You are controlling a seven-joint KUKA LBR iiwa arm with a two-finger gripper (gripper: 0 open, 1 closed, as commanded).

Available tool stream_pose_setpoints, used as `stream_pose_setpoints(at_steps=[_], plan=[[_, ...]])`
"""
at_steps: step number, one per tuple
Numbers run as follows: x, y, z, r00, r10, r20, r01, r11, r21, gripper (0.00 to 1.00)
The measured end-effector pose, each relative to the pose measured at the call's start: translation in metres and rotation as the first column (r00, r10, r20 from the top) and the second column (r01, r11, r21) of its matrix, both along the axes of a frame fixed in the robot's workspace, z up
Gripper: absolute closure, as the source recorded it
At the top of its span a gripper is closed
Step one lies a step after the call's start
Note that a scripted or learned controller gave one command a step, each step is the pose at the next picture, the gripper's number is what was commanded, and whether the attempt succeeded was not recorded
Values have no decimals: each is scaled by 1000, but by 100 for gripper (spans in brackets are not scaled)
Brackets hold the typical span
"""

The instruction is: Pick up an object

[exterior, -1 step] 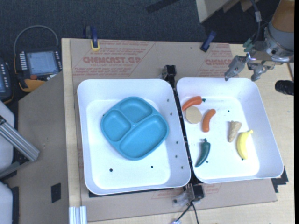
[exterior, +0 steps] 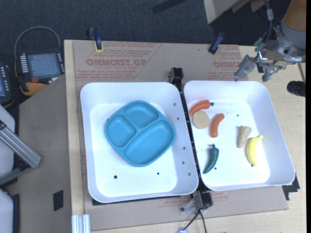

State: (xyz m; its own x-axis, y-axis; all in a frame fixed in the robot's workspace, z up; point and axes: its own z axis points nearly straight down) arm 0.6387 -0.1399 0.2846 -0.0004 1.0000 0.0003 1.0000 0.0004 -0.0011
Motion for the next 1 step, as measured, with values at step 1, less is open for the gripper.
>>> stream_pose_setpoints(at_steps=[1], plan=[[-3, -3, -63, 1000, -1, -6, 1, 1000, 1, 0]])
